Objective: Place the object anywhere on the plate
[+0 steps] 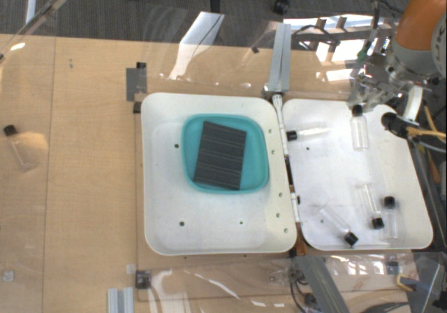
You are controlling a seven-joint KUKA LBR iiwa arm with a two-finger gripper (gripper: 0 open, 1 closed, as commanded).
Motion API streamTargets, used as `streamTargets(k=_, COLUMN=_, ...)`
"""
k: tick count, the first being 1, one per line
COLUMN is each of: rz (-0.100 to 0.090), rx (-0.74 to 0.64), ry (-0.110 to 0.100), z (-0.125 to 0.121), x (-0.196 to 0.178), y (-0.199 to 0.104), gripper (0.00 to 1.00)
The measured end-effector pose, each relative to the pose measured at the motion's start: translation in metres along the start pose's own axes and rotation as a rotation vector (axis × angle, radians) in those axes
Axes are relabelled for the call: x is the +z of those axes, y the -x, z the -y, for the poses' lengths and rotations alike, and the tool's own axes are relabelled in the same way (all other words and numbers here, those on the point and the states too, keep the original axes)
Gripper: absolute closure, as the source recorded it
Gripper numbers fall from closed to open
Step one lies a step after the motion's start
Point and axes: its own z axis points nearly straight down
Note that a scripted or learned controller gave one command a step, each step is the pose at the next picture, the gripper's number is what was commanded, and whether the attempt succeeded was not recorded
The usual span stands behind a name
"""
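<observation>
A teal plate [260, 158] lies in the left white bin [209, 235]. A dark ribbed rectangular object [221, 155] rests flat on the middle of the plate, fully inside its rim. My gripper [363, 91] hangs over the far edge of the right bin [412, 165], well right of the plate and apart from the dark object. A clear vial with a black cap [360, 130] lies just below the gripper in the view. Nothing is visibly held.
Several clear black-capped vials lie in the right bin: one near its left wall [307, 134], others at the front [339, 224] [369, 203]. A metal divider post [280, 60] stands behind the gap between the bins. The orange-banded arm [422, 18] fills the upper right.
</observation>
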Motion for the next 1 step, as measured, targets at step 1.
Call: streamTargets(k=1, rz=0.0, rx=0.0, ry=0.0, z=0.0, x=-0.0001, y=0.0001, gripper=0.0)
